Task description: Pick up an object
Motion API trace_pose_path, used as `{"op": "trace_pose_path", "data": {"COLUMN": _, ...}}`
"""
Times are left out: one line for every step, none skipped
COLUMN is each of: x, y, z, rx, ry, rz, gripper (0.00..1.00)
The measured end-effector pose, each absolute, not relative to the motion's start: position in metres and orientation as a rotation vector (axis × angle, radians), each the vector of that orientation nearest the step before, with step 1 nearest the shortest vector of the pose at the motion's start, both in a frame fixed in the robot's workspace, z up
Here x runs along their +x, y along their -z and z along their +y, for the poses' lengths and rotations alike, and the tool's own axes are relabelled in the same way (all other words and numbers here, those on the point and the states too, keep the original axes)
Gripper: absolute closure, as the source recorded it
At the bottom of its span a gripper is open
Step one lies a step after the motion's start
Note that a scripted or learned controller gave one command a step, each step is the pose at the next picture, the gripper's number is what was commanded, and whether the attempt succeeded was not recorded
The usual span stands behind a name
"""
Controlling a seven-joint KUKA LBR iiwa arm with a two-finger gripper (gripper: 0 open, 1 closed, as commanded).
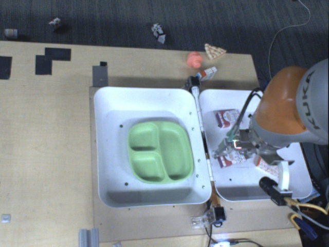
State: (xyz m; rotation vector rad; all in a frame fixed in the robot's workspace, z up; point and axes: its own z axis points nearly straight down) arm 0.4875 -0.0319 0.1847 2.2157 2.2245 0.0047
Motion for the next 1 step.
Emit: {"op": "trace_pose_path", "data": {"x": 0.4876, "y": -0.2007, "z": 0.0261, "rx": 2.215, "ry": -0.005, "rz": 2.225, "gripper": 1.0}}
